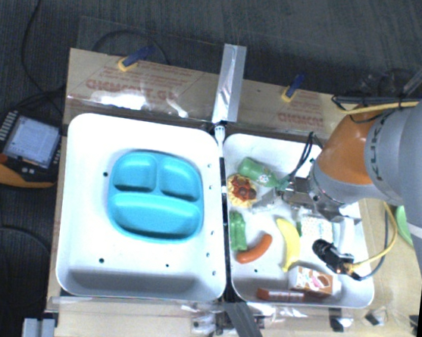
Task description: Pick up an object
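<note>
You see two white bins: the left bin (pixel 79 251) holds one blue plate (pixel 156 195). The right bin (pixel 357 293) holds one banana (pixel 288 242), one sausage (pixel 255 248) and one box (pixel 312 280). The banana's long side runs far to near. It lies just near and left of the gripper (pixel 316 198). You cannot tell if the gripper is open or closed.

Smooth white plastic left bin (pixel 77 262), faintly shiny, holding a glossy turquoise plastic divided tray (pixel 156 195). Matching white plastic right bin (pixel 356 292) with a shiny yellow plastic toy banana (pixel 288 240) and a glossy red-orange plastic sausage (pixel 255 247). Rough, matt dark carpet (pixel 63 1) around.
</note>
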{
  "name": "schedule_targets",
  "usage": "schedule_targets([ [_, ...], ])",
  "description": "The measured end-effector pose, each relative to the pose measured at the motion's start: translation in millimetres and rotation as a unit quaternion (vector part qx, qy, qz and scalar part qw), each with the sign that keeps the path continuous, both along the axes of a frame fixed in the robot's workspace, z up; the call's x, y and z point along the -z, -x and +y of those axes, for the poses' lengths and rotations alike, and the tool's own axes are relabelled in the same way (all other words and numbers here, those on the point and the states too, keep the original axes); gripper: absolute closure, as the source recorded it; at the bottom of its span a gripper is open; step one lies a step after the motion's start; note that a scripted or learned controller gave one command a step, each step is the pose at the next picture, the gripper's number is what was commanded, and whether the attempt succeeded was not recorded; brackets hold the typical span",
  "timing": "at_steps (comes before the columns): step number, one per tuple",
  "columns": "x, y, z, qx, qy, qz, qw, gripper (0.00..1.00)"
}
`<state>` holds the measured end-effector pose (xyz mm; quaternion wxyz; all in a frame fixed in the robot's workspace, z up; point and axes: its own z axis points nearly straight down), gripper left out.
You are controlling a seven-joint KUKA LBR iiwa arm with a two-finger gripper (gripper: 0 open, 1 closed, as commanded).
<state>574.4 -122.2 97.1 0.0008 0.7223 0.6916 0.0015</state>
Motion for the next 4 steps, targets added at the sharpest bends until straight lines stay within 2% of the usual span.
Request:
schedule_targets([
  [1,7,-2,5,-0.107,0.0039,-0.004,0.9943,0.0],
  [2,0,-27,-35,-0.205,0.0015,0.002,0.9788,0.0],
  [3,7,48,-27,-0.15,0.0038,-0.005,0.9887,0.0],
  [4,-34,32,-29,-0.155,-0.0005,0.002,0.9879,0.0],
])
